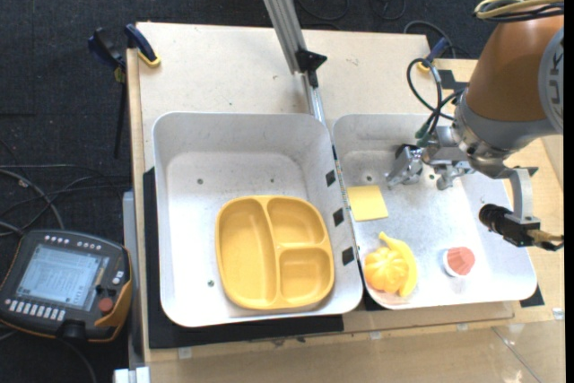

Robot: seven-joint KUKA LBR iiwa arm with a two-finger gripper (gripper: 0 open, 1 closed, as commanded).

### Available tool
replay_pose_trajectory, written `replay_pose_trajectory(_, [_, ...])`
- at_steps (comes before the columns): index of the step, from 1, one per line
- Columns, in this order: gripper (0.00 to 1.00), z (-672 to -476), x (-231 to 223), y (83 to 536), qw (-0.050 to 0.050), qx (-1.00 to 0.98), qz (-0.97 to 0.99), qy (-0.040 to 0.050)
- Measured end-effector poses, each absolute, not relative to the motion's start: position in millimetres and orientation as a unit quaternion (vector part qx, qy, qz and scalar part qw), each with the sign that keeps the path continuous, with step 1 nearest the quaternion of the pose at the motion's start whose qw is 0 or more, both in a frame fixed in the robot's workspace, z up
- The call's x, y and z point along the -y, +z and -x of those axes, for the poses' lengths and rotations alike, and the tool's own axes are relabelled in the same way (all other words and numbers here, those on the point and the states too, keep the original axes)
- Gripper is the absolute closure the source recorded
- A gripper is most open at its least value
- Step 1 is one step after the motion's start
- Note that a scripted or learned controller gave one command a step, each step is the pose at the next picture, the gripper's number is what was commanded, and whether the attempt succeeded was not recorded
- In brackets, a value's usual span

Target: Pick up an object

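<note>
Gripper (420,164) is hanging over the far part of the right bin (502,282), nothing between its fingers; can't tell if the jaws are open or closed from this angle. 3 candidates are lying in that bin: yellow card (369,203) just near-left of the gripper (closest, but flat on the floor), yellow fruit (392,269) further toward the near edge, red cup (459,261) near-right. Card's long axis is running roughly near-far. Yellow tray (273,251) is sitting in the left bin (179,193), well apart.
</note>
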State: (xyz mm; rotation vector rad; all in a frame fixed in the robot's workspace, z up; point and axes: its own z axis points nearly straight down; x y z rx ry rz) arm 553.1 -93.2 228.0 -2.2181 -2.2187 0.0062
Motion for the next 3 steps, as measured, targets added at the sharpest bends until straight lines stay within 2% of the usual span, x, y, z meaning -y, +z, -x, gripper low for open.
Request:
replay_pose_trajectory(2, [0.00,-543.5,94.4,122.5,0.003,0.707,0.707,0.0018])
replay_pose_trajectory(3, [1.00,-545.3,95.0,135.6,0.000,0.707,0.707,0.0001])
